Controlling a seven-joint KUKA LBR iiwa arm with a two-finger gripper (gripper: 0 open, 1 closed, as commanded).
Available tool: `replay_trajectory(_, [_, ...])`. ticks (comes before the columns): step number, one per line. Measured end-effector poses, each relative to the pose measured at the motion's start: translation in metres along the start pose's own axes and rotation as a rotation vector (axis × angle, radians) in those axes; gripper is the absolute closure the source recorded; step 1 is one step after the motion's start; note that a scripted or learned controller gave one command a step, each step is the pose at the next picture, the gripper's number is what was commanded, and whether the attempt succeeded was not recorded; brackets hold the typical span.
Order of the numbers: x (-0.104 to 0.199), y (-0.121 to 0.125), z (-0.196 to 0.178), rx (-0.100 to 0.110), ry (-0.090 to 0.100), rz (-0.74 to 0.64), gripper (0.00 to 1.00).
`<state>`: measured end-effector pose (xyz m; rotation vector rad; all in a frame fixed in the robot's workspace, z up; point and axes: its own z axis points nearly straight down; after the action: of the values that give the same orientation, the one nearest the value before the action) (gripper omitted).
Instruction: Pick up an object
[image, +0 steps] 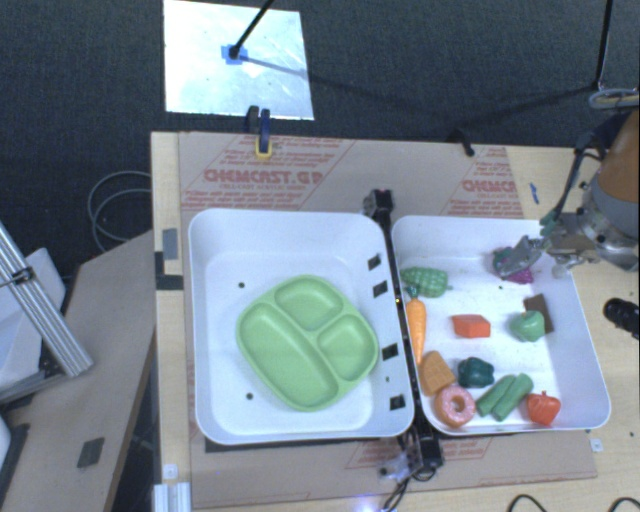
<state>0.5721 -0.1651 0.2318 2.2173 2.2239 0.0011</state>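
While hand (518, 262) hovers, purple toy (521, 272) beneath.

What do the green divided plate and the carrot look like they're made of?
Green divided plate: probably molded plastic, smooth with a soft sheen, uniform pale green, rounded compartment ridges. Carrot: looks like toy plastic or rubber, flat even orange with a green top; too small to tell which.

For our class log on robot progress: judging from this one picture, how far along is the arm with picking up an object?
Done: the gripper has reached the right bin, near its upper right corner. In hand: a purple item sits at its tip, though an actual grip cannot be confirmed. Left: a clear lift. The carrot, doughnut and tomato lie in the bin; the green tray holds no toys.
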Motion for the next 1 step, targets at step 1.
replay_trajectory(1, [0.0103,-0.0022,0.0501,0.003,0.001,0.001,0.00])
